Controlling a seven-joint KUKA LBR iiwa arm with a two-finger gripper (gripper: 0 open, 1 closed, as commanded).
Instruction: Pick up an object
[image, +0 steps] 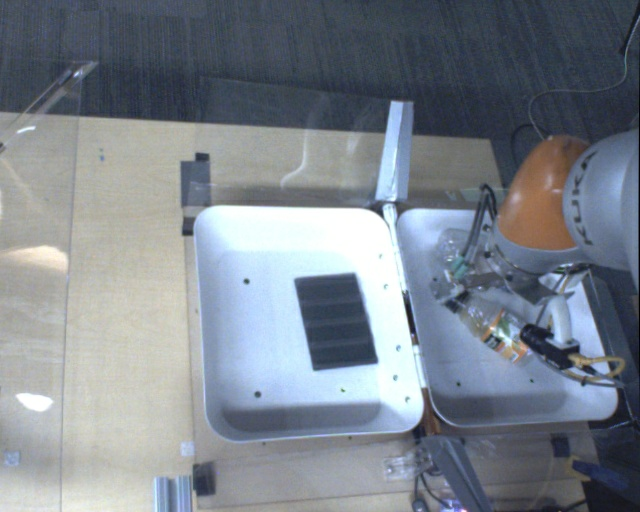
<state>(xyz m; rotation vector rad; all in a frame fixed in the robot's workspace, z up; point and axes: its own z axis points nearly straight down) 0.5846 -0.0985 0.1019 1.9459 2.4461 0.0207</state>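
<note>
The arm (590, 205) leans in from the right, its orange band over the right-hand bin (450, 385), and its gripper (462, 290) is down low inside that bin among what looks like a clear, crumpled bit of plastic (455, 250) and a small orange-marked object (505, 340). From here I cannot tell whether it is grasping anything, since wrist and cables hide that part. A flat black ribbed block (335, 320) lies alone in the middle of the left bin (230, 300), well apart from the gripper.
</note>
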